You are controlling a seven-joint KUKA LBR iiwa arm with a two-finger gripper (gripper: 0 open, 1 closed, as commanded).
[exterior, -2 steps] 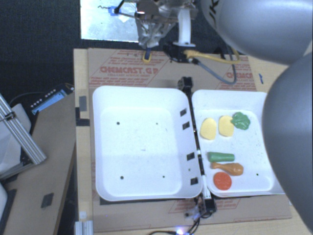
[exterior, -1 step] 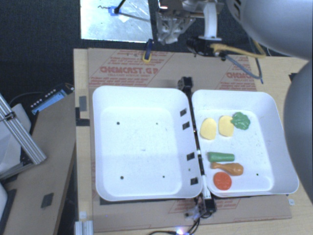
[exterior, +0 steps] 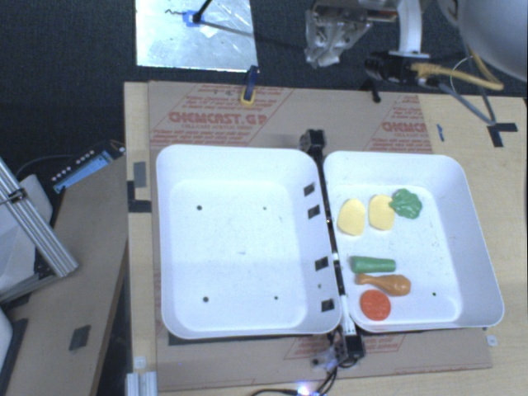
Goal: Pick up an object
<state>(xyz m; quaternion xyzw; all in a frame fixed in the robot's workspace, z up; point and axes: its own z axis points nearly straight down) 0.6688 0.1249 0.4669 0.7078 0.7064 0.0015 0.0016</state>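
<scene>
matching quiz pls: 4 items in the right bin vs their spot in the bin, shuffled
Things:
1. green leafy piece
2. orange drumstick-shaped piece
3. red round piece
4. green pod-shaped piece

Places in the right bin:
A. nearest the front edge, by the divider
B. farthest back, right of the two yellow pieces
C. just behind the drumstick-shaped piece
D. between the pod and the red round piece

Pairs: 1-B, 2-D, 3-A, 4-C
</scene>
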